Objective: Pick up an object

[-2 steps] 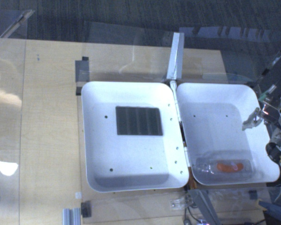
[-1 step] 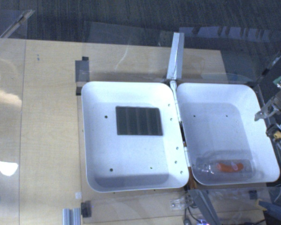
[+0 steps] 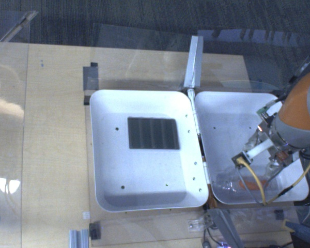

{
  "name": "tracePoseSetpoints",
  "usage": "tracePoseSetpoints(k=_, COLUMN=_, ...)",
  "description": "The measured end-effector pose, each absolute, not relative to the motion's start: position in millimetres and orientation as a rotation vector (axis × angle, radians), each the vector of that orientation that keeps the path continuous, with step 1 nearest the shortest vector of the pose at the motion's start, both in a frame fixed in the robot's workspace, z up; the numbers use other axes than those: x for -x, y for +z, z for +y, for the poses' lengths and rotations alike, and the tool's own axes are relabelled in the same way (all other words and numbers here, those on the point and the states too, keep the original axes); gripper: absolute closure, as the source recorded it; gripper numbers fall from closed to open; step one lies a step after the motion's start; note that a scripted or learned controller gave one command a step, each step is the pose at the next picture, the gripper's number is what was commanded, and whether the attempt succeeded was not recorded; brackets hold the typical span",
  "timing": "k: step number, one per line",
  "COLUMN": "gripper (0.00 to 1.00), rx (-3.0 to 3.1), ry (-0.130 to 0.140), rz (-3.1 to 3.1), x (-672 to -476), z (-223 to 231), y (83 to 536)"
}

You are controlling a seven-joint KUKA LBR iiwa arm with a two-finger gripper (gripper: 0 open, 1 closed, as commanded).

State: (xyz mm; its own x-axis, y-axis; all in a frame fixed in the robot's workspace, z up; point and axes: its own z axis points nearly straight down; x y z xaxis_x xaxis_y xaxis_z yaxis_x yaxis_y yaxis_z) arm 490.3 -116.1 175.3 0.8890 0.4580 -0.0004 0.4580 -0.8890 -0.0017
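Note:
In the right bin (image 3: 222, 118), a clear plastic object (image 3: 226, 183) lies near the front wall. A small orange object (image 3: 252, 186) rests just to its right. My gripper (image 3: 270, 161) is lowered over the front right part of this bin, just above and to the right of both objects. Nothing visible sits between its fingers. The grey arm with its orange band (image 3: 301, 107) comes in from the right edge.
The left bin (image 3: 108, 180) holds a flat dark grey ribbed rectangle (image 3: 153, 133) near its middle. A metal divider post (image 3: 193, 61) rises behind the seam between the bins. Wooden bench surface (image 3: 46, 138) stretches to the left.

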Motion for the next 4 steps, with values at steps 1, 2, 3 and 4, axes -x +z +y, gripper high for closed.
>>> tracePoseSetpoints(k=1, gripper=0.00, rx=3.017, ry=-0.002, rz=-0.878, x=-557.0, z=-184, y=182)
tracePoseSetpoints(k=2, gripper=0.00, rx=3.025, ry=-0.004, rz=-0.855, x=-557.3, z=-205, y=248)
tracePoseSetpoints(k=3, gripper=0.00, rx=3.123, ry=0.000, rz=-0.326, x=-497.9, z=-194, y=168)
tracePoseSetpoints(k=4, gripper=0.00, rx=3.146, ry=-0.030, rz=-0.313, x=-491.8, z=-162, y=90)
